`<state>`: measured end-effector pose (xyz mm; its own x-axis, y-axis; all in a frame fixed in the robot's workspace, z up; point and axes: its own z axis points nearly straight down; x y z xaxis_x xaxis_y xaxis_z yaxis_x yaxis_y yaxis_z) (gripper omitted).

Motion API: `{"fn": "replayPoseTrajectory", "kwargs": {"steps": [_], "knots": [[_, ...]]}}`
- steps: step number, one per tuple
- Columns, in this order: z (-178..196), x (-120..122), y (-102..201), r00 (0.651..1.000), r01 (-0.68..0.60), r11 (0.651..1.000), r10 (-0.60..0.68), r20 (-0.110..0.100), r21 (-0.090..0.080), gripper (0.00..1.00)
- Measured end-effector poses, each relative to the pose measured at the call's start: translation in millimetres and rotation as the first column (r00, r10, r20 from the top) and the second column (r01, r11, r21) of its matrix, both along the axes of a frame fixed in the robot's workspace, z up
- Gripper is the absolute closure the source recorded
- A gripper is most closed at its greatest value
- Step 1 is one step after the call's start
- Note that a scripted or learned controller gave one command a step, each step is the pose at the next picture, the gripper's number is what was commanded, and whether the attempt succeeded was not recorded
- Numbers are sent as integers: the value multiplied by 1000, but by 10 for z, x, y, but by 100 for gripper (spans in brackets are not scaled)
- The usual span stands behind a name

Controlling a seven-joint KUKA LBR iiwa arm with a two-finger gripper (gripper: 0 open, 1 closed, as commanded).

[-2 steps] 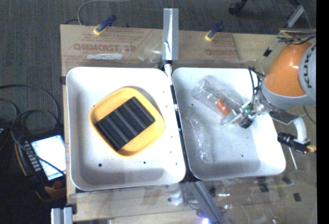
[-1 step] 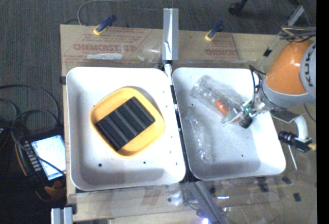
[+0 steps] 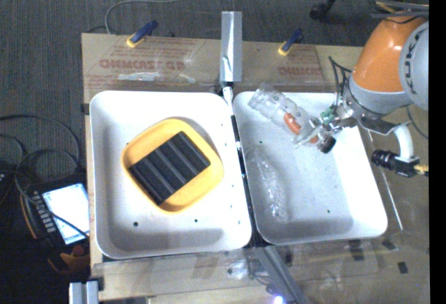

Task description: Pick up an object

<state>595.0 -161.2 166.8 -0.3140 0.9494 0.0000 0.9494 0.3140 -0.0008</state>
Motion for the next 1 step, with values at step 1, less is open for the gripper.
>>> {"fn": "replayPoseTrajectory", "kwargs": {"steps": [1], "knots": [[6,179,-126,1000,-2,1000,2,-23,6,100]]}}
